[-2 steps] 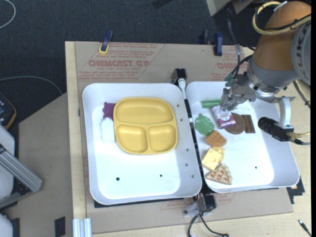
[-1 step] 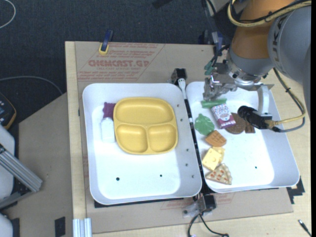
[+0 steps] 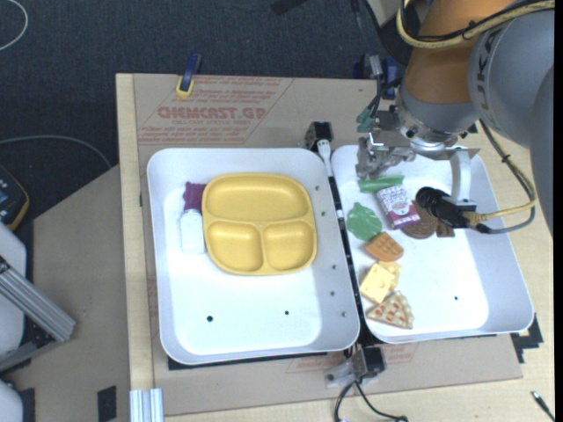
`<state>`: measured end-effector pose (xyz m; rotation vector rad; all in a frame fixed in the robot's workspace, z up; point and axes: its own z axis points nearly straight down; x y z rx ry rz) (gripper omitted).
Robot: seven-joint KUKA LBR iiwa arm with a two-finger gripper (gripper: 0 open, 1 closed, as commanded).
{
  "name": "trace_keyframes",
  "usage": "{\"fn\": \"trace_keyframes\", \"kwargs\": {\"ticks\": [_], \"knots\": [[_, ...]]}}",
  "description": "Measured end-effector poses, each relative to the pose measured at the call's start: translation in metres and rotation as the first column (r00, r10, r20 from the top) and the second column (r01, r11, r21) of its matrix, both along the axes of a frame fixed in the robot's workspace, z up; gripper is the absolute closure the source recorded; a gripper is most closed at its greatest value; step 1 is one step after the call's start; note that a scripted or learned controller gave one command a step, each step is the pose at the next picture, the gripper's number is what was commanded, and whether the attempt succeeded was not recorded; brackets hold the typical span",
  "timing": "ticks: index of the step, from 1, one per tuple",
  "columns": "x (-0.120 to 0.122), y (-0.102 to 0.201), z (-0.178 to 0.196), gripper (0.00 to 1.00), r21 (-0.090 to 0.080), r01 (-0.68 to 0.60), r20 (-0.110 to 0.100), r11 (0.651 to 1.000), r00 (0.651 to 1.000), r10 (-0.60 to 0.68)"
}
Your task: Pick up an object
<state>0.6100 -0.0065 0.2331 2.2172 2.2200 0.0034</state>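
Observation:
My gripper [image 3: 376,165] hangs over the far left corner of the right bin [image 3: 493,271], just above a flat green piece [image 3: 381,185]. I see nothing held in it. Below that piece lie a pink packet [image 3: 395,205], a green leaf-shaped toy [image 3: 362,221], a brown cookie [image 3: 421,229], an orange waffle [image 3: 383,248], a yellow cheese wedge [image 3: 379,281] and a pizza slice [image 3: 391,310]. They run in a line down the bin's left side.
The left bin [image 3: 246,323] holds a yellow divided tray [image 3: 259,221], with a purple item [image 3: 193,195] and a small white bottle [image 3: 191,232] at its left. The grey arm with its orange band [image 3: 449,51] comes in from the upper right.

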Motion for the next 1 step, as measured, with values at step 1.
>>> {"fn": "trace_keyframes", "kwargs": {"ticks": [1], "knots": [[-0.0029,0.0049,-0.0100,1.00,0.001,0.001,-0.008,1.000,1.000,-0.001]]}}
